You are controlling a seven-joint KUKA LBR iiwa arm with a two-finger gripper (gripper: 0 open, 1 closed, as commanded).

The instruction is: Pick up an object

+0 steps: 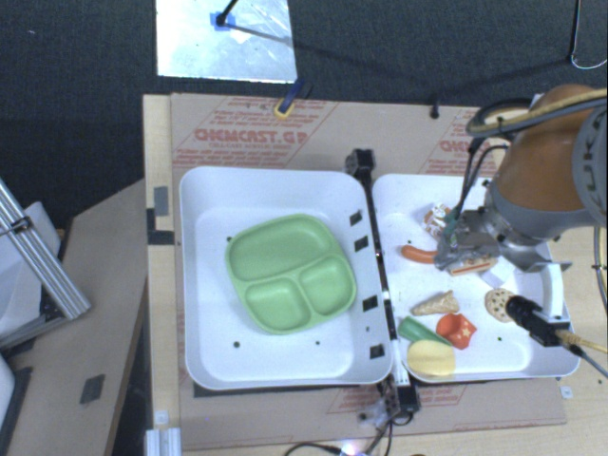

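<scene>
We see the arm (551, 174) reaching in from three o'clock, with its gripper (463, 247) low over the upper middle of the right bin (404, 202). We cannot tell whether the gripper is spread or closed, since its tip is a dark tangle seen from above, and we see nothing clearly pinched in it.

The things to pick all lie in this right bin. An orange-red sausage (418, 253) lies just at nine o'clock from the gripper, its right end reaching the tip or slipping under it. A reddish-brown strip (472, 268) lies just at five o'clock, partly beneath the tip. A small white-and-orange piece (437, 218) sits near at ten o'clock; we cannot make out what it is.

Towards six o'clock, apart from the gripper, lies a tan wedge (435, 304), and a speckled round biscuit (498, 302) sits at its three o'clock side. Nearer the bin's six o'clock wall, a green piece (412, 329) and a red piece (459, 330) lie side by side, touching or nearly so, with a yellow lump (431, 357) just below them.

The left bin (209, 221) holds a pale green divided plate (290, 272), lying flat and turned at a slant, well apart from the gripper
</scene>
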